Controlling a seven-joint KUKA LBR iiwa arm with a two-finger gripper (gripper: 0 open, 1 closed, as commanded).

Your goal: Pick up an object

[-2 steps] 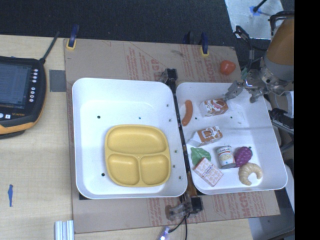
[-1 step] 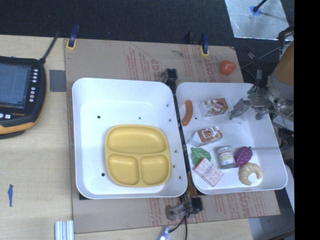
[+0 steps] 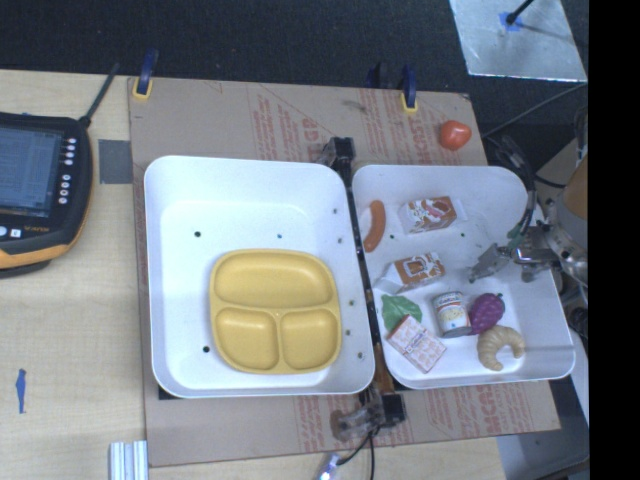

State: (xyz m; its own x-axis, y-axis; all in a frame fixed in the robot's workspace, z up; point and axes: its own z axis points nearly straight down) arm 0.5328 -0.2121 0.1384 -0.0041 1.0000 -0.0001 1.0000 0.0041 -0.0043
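Most of your arm is cut off, the gripper (image 3: 497, 261) grip unreadable, purple grapes (image 3: 487, 311) just below, bare right bin (image 3: 500, 193) floor above.

Below me both bins (image 3: 165, 268) are white, the left holding a yellow divided tray (image 3: 275, 310). I see a purple grape bunch (image 3: 486, 311), tan croissant (image 3: 500, 346), green leaf (image 3: 399, 310) and red tomato (image 3: 455, 134).

We see the right bin (image 3: 545, 368) holding a sausage (image 3: 374, 225) by its left wall, two snack packets (image 3: 430, 214) (image 3: 418, 268) mid-bin, and near its front edge a green leaf (image 3: 399, 309), small can (image 3: 451, 313), purple grapes (image 3: 487, 310), croissant (image 3: 500, 346) and flat pink packet (image 3: 416, 343).
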